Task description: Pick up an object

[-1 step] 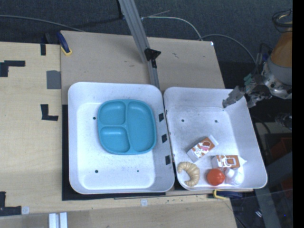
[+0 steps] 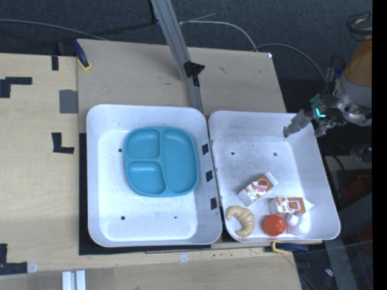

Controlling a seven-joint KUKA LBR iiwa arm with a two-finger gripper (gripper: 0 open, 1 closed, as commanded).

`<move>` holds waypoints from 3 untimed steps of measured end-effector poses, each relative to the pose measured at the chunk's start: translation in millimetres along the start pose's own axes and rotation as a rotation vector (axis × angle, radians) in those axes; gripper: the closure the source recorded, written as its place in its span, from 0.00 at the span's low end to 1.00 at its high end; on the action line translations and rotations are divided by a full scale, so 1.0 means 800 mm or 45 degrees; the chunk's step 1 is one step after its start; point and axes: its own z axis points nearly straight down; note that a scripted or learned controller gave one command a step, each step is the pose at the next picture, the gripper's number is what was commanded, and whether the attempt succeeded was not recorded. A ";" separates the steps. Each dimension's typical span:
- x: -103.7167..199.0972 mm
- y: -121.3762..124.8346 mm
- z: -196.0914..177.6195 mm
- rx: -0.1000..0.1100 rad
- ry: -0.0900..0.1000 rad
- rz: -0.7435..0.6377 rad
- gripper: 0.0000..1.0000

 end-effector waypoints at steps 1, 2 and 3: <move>0.005 0.003 0.080 0.007 0.002 0.000 0.00; 0.009 0.001 0.162 0.008 0.003 0.000 0.00; 0.011 0.001 0.182 0.001 0.000 0.000 0.00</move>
